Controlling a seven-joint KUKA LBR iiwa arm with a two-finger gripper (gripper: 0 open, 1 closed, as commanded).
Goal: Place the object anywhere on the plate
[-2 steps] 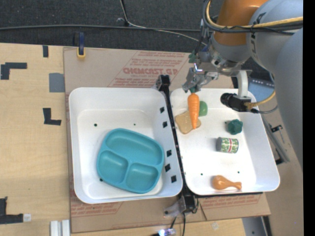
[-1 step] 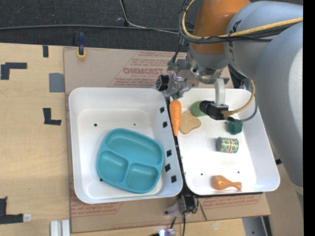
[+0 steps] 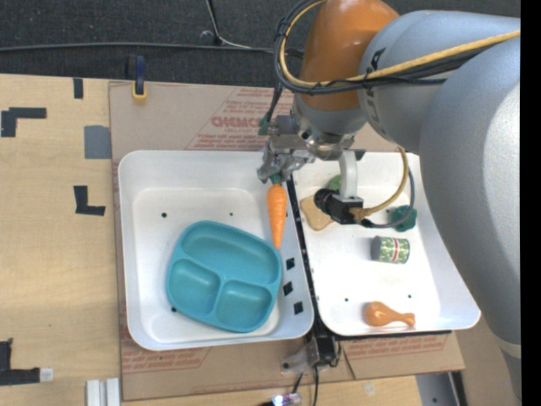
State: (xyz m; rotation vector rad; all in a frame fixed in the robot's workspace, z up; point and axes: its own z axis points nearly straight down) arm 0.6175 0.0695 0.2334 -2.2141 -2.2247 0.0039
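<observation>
I see the gripper (image 3: 275,174) clamped on the top of an orange carrot (image 3: 275,213), which hangs along the left bin (image 3: 135,227)'s right wall. The blue divided plate (image 3: 223,275) lies just left below it. In the right bin (image 3: 448,299): a green can (image 3: 390,249) and a drumstick toy (image 3: 387,315).

Bright, even overhead light; soft shadows, mildly grainy sharpness.

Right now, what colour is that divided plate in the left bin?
Light blue plate, seen best in the overhead camera view.
</observation>
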